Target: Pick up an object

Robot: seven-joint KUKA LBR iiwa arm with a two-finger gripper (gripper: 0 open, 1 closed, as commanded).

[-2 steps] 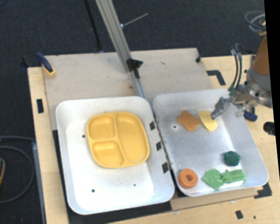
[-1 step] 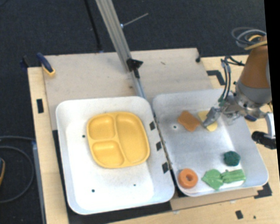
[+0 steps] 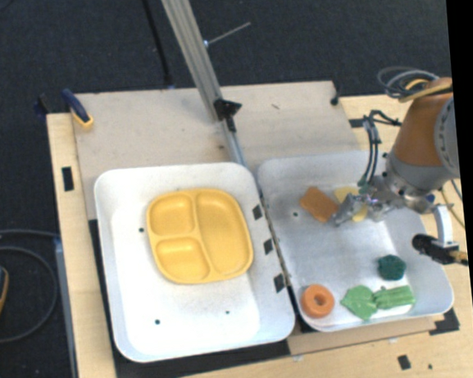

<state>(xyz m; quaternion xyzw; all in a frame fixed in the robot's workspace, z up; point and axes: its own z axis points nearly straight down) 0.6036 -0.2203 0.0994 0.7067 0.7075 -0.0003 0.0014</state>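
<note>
Gripper point(image 3: 349, 211) state cannot be told; an orange-brown block point(image 3: 318, 204) is seen just left, and bare bin floor point(image 3: 341, 253) is left below it.

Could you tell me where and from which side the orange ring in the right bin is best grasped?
The orange ring lies flat near the right bin's front-left corner. Come straight down from above and pinch one side of its band, one finger in the hole. The wall crowds its left, so the right-hand side looks easier.

The arm point(image 3: 430, 138) is showing a grey body with an orange band; dark cables are running toward what looks like a metallic tool point(image 3: 355, 208).
</note>
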